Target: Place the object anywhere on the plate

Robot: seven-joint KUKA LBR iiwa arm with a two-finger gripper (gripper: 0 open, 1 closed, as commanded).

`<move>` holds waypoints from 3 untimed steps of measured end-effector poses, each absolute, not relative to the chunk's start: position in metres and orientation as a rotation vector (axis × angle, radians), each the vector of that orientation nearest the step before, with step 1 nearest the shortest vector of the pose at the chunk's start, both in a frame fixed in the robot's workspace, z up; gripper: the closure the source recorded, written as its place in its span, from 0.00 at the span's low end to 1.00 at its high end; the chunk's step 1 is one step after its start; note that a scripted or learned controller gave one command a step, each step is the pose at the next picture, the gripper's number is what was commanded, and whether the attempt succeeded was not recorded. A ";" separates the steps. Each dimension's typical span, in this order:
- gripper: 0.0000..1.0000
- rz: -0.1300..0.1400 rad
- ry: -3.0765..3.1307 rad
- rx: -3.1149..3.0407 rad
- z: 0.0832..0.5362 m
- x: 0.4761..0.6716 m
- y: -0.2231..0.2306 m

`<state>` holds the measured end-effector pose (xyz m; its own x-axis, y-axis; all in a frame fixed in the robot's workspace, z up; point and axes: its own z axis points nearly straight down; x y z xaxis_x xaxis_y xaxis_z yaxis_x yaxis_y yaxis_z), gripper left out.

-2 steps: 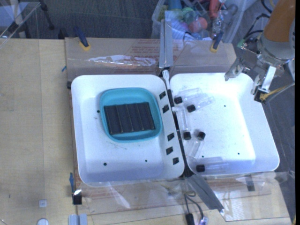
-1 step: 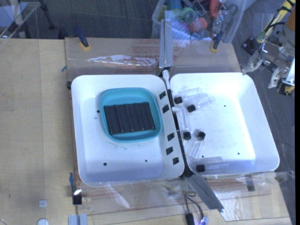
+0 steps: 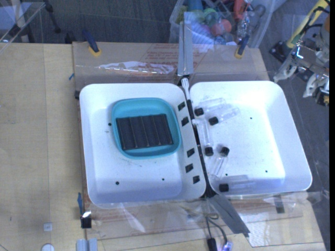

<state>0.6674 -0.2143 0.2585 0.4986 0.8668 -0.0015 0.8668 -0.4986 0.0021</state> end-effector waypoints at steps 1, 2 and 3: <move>0.00 -0.004 1.546 2.736 0.255 0.667 -0.213; 0.00 -0.002 1.485 2.769 0.255 0.667 -0.213; 1.00 -0.003 1.486 2.766 0.265 0.668 -0.212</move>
